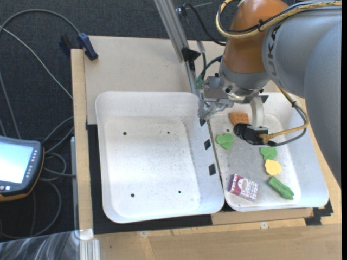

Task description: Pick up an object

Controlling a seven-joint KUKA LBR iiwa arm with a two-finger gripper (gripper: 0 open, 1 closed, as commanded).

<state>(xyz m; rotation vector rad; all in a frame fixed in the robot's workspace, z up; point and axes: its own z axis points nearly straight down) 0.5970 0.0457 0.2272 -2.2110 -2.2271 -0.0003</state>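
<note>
**Nothing picked up yet – arm low over the right bin**

Stuff to grab is all in the right bin (320, 191): an orange block (238, 116) near the back, a green leaf-shaped piece (225, 141) just left of centre, another small green piece (268, 151) w/ a yellow piece (273, 168) touching it below, a long green piece (281, 187) near the front, and a small red-and-white packet (243, 187) at the front-left. All of them lie flat on the bin floor; none is lifted.

The gripper (206, 110) sits at the back-left corner of that bin, right by the wall shared w/ the left bin (108, 104). Its tip is dark and small from here, so I can't tell how it's set. Nothing shows in it, though. The nearest items are the orange block and the leaf piece, both near but apart from the tip.

My read: early stage. The approach looks underway, but the grasp and the lift are both still to do. The tip is closer to the wall than to any item, so it prob. needs to shift toward one first.
</note>
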